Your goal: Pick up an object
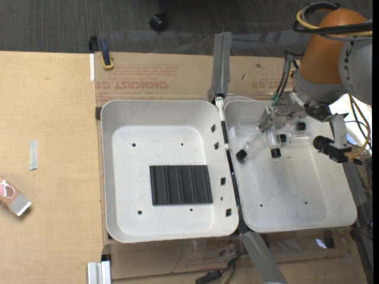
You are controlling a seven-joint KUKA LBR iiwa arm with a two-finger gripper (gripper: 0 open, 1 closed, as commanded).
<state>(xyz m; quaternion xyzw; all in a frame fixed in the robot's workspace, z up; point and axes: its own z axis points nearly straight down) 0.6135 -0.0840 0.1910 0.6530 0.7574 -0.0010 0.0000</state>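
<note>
A dark grey ribbed rectangular block (180,184) lies flat in the middle of the left bin (118,158). My gripper (259,154) hangs over the upper left part of the right bin (331,200), below the orange wrist band (331,40). Its two black-tipped fingers (241,155) are spread apart, so it is open, and only white bin floor shows between them. The block is well to the left of the gripper, across the wall between the bins.
A raised divider with clips (225,152) separates the bins. On the wooden bench at left lie a small grey strip (33,155) and a red-and-white item (12,197). A blue and yellow clamp (104,53) sits behind the left bin. Cables (355,141) hang at the right.
</note>
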